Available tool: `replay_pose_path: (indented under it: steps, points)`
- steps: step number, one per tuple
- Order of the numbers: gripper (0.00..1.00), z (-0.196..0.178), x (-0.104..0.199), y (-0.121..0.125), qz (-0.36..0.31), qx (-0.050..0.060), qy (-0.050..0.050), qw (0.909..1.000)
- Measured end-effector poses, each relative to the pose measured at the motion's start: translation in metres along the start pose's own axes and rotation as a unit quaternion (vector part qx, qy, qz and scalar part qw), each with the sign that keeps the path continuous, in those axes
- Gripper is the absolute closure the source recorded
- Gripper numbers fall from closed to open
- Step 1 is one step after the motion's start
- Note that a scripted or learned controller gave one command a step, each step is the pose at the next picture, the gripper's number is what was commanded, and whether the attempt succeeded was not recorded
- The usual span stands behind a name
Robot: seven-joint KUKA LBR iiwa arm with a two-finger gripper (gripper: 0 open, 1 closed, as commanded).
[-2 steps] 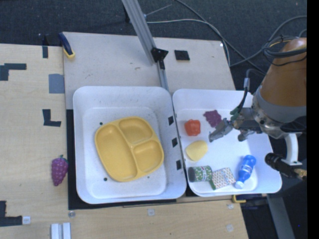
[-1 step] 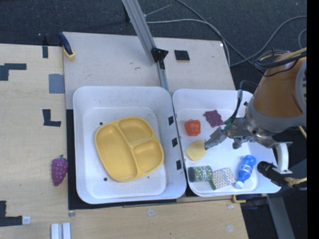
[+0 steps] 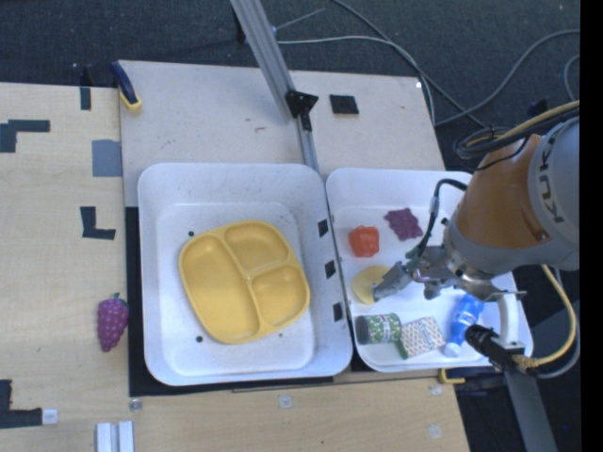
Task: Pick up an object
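Note:
The right bin (image 3: 490,185) holds several small objects: a red-orange piece (image 3: 365,241), a purple piece (image 3: 403,222), a yellow piece (image 3: 367,282), a green can (image 3: 379,328), a patterned packet (image 3: 422,335) and a blue bottle (image 3: 462,319). My gripper (image 3: 410,288) hangs low over the middle of this bin, just right of the yellow piece and above the packet. Its fingers are spread open with nothing between them. The left fingertip (image 3: 387,287) is at the yellow piece's right edge.
A yellow divided plate (image 3: 245,279) lies in the left bin (image 3: 155,252). A purple grape bunch (image 3: 111,322) rests on the bench left of the bins. A slanted metal pole (image 3: 268,50) rises behind them, and the arm's bulk (image 3: 509,205) covers the right bin's right side.

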State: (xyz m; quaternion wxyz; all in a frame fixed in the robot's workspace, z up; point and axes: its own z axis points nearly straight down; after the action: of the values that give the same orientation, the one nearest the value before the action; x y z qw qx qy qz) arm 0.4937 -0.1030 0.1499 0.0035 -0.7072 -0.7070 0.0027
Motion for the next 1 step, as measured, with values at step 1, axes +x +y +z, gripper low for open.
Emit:
replay_pose_path:
  steps: [1]
  points:
    - [0.00, 0.0595, -0.0079, -0.0029, 0.000, -0.001, 0.000, 1.0000]
